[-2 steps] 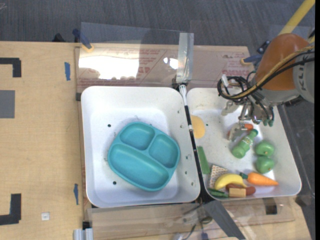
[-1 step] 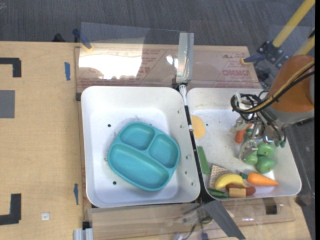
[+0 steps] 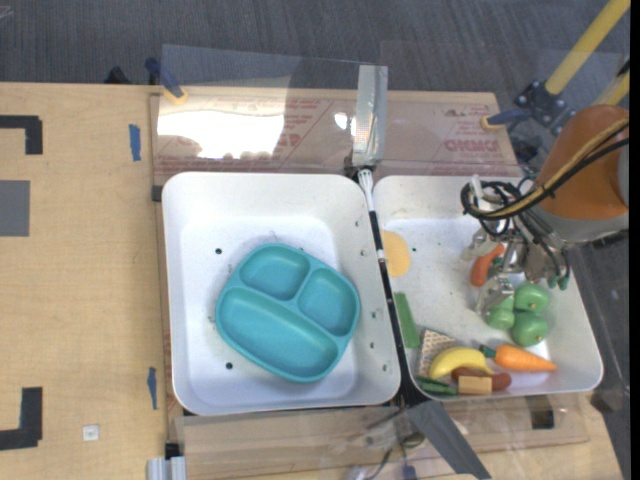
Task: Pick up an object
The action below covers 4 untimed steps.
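Down in the right bin [image 3: 575, 343] the gripper [image 3: 522, 264] hangs low over the toy food, and the green pepper [image 3: 522, 306] lies just below it toward the bin's near edge, a squat lump with no clear long axis, so I judge it the likeliest pick. Whether the fingers stand wide or narrow I cannot tell; cables and metal blur them. A small orange-red piece [image 3: 483, 265] sits just left of the gripper, a carrot [image 3: 524, 359] beyond the pepper, a banana [image 3: 458, 361] near it; all crowd a descent. Well apart, the teal plate [image 3: 288, 311] lies in the left bin [image 3: 190, 218]
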Available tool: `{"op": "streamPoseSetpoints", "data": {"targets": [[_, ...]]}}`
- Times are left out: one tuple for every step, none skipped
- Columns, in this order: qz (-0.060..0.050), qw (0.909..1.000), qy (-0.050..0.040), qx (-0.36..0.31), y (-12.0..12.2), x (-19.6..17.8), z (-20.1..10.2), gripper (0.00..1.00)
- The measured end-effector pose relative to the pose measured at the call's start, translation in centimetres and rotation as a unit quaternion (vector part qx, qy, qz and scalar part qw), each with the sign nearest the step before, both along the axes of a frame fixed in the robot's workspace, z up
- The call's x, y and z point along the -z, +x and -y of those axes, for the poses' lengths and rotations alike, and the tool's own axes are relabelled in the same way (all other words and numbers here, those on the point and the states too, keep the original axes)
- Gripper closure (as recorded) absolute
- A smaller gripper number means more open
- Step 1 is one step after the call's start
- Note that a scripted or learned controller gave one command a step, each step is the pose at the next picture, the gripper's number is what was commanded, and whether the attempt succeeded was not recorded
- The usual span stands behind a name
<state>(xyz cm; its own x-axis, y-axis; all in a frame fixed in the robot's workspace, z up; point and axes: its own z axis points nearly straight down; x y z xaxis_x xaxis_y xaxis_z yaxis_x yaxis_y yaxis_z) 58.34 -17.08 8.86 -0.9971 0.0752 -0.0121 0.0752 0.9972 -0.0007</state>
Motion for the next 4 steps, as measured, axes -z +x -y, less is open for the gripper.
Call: {"op": "streamPoseSetpoints", "data": {"targets": [[0.000, 0.9999, 0.0003, 0.013, -0.8, 0.0, 0.0, 0.00], [0.000, 0.9993, -0.0001, -0.037, 0.2, 0.0, 2.1, 0.00], [0.000, 0.9999, 0.0015, -0.012, -1.9, -0.1, -5.6, 0.00], [0.000, 0.9985, 0.0001, 0.055, 3.1, -5.1, 0.3, 0.00]]}}
